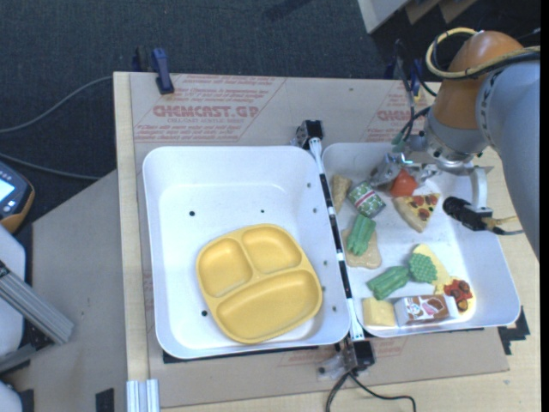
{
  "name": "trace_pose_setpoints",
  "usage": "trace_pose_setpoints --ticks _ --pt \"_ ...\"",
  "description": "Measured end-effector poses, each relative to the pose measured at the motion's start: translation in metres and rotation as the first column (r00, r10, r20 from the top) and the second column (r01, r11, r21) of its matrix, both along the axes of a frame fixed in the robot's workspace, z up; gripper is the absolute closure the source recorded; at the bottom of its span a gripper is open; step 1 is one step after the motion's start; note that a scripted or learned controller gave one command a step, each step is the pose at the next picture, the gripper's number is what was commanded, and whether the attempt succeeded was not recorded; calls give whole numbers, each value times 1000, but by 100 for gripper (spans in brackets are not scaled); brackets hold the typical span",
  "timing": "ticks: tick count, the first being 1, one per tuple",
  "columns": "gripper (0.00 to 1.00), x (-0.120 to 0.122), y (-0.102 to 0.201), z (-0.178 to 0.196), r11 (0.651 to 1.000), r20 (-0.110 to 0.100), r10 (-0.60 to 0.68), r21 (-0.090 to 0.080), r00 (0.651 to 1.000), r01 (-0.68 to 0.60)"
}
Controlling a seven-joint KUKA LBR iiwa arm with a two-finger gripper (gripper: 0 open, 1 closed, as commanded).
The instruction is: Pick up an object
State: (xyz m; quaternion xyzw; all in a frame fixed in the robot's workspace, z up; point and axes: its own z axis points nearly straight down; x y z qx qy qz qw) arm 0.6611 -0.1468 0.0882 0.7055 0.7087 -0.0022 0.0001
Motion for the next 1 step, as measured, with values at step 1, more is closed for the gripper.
trace_pose_setpoints --ticks 1 --pt "100 -32 74 103 1000 10 3 5 1000 -3"
